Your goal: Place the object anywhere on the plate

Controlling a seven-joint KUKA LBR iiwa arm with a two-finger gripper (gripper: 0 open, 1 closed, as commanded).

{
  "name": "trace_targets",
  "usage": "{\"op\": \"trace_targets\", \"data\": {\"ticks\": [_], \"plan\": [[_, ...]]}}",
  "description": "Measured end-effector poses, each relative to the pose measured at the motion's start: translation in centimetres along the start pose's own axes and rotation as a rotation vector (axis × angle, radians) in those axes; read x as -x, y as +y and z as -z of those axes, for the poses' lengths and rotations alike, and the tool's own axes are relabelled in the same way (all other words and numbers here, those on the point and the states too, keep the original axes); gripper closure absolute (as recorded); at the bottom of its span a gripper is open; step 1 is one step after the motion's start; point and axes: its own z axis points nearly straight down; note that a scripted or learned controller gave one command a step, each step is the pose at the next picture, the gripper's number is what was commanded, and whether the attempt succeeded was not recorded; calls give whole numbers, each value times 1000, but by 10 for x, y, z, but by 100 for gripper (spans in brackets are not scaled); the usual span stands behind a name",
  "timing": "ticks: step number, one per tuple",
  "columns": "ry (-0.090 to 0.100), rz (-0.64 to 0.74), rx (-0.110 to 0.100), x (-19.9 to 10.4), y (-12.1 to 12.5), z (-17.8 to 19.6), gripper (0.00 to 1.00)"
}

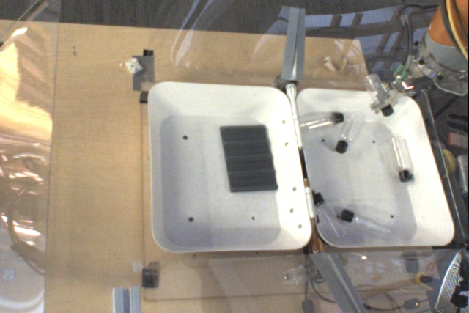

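A dark ribbed rectangular plate (249, 157) lies flat in the middle of the left bin (168, 179). Several clear tubes with black caps lie in the right bin (432, 223). One clear tube (379, 94) with its black cap pointing down-right sits over the bin's far rim, right beside my gripper (401, 79). The gripper hangs at the right bin's far right corner, below the orange band of the arm (453, 18). Whether the tube is gripped is too small to tell.
Other tubes lie at the far left (322, 121), centre left (343, 137), right (401, 155) and near left (360, 218) of the right bin. A grey post (292, 44) stands behind the seam between the bins. Cables run at the far right.
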Motion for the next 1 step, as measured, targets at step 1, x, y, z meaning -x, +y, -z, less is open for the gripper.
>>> {"op": "trace_targets", "data": {"ticks": [1], "plan": [[-8,-185,27,-49,23,18,100]]}}
